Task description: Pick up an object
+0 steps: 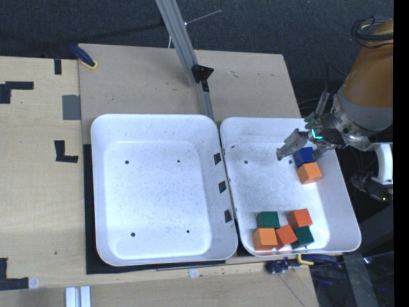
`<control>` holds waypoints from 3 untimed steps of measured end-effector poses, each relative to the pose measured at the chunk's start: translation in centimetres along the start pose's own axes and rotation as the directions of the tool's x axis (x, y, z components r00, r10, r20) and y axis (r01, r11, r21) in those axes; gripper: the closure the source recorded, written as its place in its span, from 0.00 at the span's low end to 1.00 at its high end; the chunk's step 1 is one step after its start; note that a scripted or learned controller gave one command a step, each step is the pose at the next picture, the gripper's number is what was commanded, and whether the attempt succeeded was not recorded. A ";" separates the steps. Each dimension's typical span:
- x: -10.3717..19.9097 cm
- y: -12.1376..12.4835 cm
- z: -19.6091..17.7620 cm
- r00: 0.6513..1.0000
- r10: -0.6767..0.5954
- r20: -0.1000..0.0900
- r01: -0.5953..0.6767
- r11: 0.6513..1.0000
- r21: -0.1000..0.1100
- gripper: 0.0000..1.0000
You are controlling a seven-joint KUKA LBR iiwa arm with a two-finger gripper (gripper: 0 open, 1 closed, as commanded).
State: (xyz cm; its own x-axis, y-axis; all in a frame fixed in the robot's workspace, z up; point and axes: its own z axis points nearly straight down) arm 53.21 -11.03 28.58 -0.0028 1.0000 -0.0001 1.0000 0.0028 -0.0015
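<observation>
While the tool hangs over the right bin, finger state unclear, a blue cube touches an orange cube beneath it; five blocky cubes cluster nearer the bin's front wall.

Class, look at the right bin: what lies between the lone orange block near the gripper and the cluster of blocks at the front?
Bare white bin floor, in the camera view.

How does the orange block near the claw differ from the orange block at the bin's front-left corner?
The orange block near the claw lies apart from the cluster, just below a blue block; the front-left orange block sits packed among the green and orange blocks. The first looks slightly smaller and turned askew; the second sits squarer to the wall. Both lie in the right bin.
</observation>
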 end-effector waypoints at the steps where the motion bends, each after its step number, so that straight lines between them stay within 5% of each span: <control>1: 0.1 0.9 5.3 1.000 0.001 0.000 -0.001 1.000 0.005 0.00; 3: -0.6 1.2 15.3 1.000 0.002 0.000 -0.002 1.000 0.006 0.00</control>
State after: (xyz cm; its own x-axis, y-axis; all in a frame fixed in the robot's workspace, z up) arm 54.43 -11.68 13.28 -0.0010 1.0000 0.0000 1.0000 0.0010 -0.0076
